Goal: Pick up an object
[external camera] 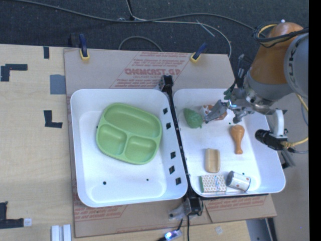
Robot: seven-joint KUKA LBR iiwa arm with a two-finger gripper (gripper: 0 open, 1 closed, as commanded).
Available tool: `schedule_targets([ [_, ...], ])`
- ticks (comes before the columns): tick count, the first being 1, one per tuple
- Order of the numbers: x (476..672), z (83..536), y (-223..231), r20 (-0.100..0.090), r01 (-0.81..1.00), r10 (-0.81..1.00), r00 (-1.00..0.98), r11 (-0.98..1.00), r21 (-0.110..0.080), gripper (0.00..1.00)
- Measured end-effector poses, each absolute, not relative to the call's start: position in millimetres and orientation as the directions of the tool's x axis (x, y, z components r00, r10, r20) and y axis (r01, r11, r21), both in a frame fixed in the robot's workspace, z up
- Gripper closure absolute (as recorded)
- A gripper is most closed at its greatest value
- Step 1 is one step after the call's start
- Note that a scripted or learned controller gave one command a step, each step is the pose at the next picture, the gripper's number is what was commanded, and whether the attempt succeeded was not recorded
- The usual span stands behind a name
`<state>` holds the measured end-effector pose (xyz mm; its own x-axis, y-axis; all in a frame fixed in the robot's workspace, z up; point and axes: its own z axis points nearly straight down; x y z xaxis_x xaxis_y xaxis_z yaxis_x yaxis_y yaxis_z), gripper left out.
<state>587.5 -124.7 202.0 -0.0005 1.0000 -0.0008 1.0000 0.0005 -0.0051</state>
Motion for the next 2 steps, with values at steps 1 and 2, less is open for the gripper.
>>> schedule_targets([
  [1, 595.0, 151, -129, -0.001, 1.000, 1.000, 0.000, 0.000, -0.006, 0.00],
  [2, 596.4, 106, -129, -0.001, 1.000, 1.000, -0.001, 0.001, -0.006, 0.00],
])
